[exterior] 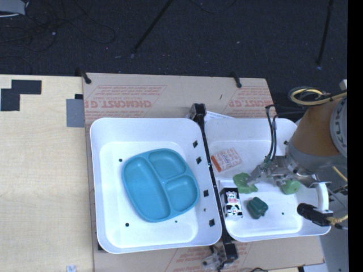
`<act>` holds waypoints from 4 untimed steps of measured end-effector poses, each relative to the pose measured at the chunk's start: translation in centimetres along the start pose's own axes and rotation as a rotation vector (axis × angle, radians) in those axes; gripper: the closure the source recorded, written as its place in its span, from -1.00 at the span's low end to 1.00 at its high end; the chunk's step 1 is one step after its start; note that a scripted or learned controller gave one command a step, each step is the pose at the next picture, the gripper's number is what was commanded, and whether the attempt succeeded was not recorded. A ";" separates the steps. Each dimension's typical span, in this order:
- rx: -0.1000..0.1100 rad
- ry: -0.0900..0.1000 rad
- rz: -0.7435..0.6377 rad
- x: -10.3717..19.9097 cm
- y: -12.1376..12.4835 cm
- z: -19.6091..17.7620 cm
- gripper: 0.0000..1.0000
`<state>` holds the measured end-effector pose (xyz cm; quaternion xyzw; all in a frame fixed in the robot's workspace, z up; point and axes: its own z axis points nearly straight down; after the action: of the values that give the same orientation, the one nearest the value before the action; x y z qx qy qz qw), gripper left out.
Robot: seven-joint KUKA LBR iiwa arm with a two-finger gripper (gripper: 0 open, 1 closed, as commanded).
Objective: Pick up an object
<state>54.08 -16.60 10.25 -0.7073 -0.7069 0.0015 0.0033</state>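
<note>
My gripper [273, 173] hangs low over the right bin [249, 136], reaching in from the right. A pale green piece [244, 181] lies just left of it and a second pale green piece [290, 187] sits just under its right side. A dark green lump [258, 207] rests nearer the bin's front. A small black-and-white carton [231, 203] lies at the front left, by the divider. An orange-and-white packet [226, 159] lies flat at the back left of this bin. Nothing is seen lifted off the floor.
The left bin [108, 152] holds a blue divided plate [160, 183]. Both bins stand on a cardboard sheet [142, 98] on the bench. The orange-banded arm [317, 135] covers the right bin's right side.
</note>
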 end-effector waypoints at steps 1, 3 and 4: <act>-0.002 -0.001 0.005 -0.2 0.0 -1.3 1.00; -0.011 -0.003 -0.002 0.2 0.4 -13.9 1.00; -0.009 -0.003 -0.002 0.1 0.5 -17.2 1.00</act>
<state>54.66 -16.51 27.49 -0.7066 -0.7076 -0.0004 -0.0008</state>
